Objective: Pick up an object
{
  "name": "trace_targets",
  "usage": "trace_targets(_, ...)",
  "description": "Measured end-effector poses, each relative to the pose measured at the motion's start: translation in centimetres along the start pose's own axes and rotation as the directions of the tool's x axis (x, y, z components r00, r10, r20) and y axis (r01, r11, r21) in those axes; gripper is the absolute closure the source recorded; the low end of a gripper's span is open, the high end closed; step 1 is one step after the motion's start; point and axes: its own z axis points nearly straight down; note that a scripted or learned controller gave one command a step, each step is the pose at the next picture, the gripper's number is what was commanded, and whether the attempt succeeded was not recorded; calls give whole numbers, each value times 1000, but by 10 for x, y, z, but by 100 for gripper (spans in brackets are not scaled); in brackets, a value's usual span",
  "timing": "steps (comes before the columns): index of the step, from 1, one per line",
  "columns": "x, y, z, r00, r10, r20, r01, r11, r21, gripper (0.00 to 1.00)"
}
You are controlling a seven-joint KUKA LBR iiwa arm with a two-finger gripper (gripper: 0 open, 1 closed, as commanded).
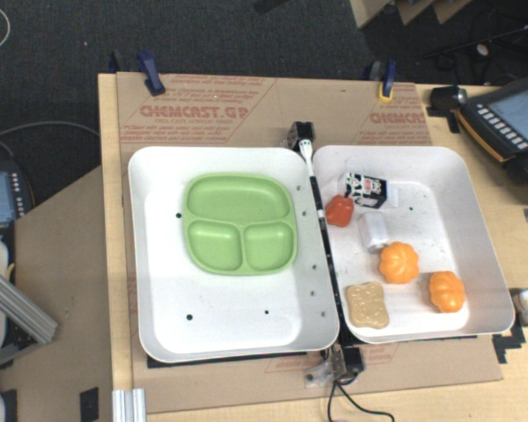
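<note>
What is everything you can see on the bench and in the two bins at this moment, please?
bins: 2, white, side by side on the board, left bin, right bin
divided plate: 1, light green, middle of the left bin
small pumpkins: 2, orange, right bin, one central, one toward the near right corner
cracker-like piece: 1, tan, near left corner of the right bin
red item: 1, red, left edge of the right bin
black-and-white item: 1, far part of the right bin
pale block: 1, whitish, between the red item and the central pumpkin
clamps: 2, blue and yellow-blue, far edge of the board
</note>
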Motion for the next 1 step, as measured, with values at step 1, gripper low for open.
trace_targets(1, 3, 1, -145, 1000, -9, 10, 10, 1000, -28, 100)
